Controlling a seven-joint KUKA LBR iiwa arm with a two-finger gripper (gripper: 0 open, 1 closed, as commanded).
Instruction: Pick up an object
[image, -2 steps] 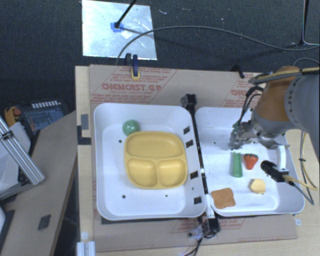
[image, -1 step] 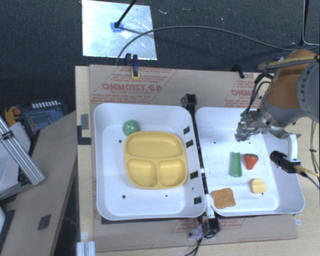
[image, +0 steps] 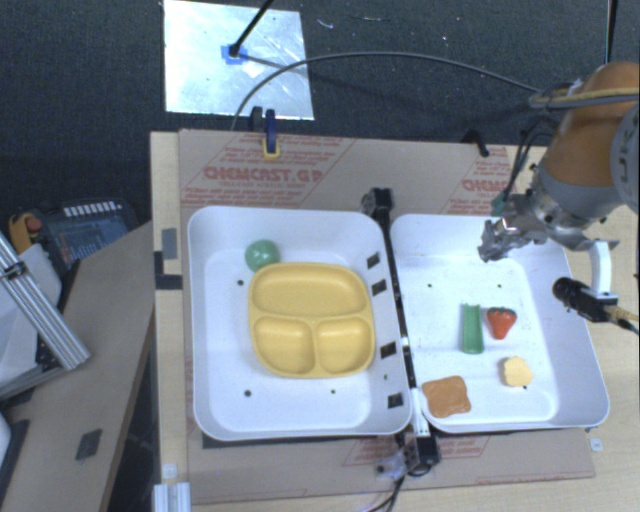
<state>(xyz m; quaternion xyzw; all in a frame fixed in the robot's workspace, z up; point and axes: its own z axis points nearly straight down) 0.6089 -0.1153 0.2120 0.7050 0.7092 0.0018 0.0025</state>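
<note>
Camera view: jaws (image: 497, 243) above right bin (image: 570, 405).

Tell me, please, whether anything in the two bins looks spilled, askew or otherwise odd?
Nothing stands out. The yellow tray sits flat in the left bin beside a green ball; the right bin holds a green block, strawberry, and two small pieces lying apart.

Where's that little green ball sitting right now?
The green ball lies in the left bin, near its far left corner, right beside the far edge of the yellow divided plate.
</note>
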